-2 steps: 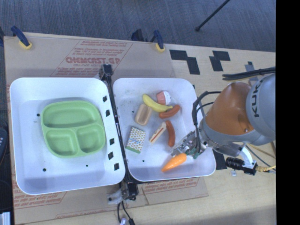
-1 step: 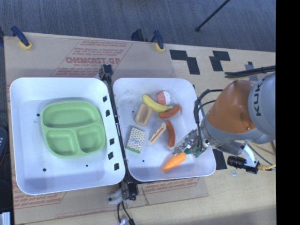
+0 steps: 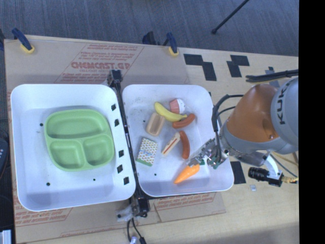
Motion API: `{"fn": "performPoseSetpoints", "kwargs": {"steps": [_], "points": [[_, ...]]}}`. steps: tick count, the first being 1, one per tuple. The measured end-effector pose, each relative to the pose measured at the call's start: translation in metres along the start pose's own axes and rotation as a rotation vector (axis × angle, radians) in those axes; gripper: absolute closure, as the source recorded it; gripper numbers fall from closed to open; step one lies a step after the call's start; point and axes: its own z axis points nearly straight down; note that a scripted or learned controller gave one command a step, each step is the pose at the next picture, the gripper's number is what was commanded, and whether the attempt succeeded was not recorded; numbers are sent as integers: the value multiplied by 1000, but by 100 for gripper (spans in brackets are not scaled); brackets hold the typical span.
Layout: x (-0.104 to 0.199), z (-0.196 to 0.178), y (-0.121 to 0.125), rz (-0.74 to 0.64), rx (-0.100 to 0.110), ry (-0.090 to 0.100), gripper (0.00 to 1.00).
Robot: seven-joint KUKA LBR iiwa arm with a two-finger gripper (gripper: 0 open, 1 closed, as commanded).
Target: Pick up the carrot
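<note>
1. The carrot [image 3: 186,174] lies in the right bin [image 3: 152,187], toward its near right corner, with its leafy green end pointing up and to the right and its orange tip toward the near left.
2. The pincer [image 3: 209,155] hangs over the right bin's right edge, just beside the carrot's green end; whether it touches the carrot is unclear. Whether its fingers are apart or together cannot be told from this angle.
3. The arm [image 3: 259,121], grey with its orange band, comes in from the right over the worktop [image 3: 264,207].
4. Farther in the same bin lie a banana [image 3: 168,112], a pink-and-white piece [image 3: 177,105], two reddish sausages [image 3: 184,144], a hot dog in a bun [image 3: 170,144], a tan bread-like piece [image 3: 155,124], and a small patterned box [image 3: 147,152] toward the left.
5. The left bin [image 3: 25,187] carries a green divided plate [image 3: 78,139], well apart from the carrot.
6. A cardboard sheet [image 3: 101,60] lies under both bins, held by blue clamps [image 3: 171,43] at the far edge.
</note>
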Motion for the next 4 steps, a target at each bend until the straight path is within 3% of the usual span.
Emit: {"fn": "performPoseSetpoints", "kwargs": {"steps": [1, 2, 3, 4], "points": [[0, 0, 0, 0, 0, 0, 0], [1, 31, -3, 139, 0, 1, 0], [1, 20, -2, 135, 0, 2, 100], [1, 10, -1, 131, 1, 2, 100]]}}
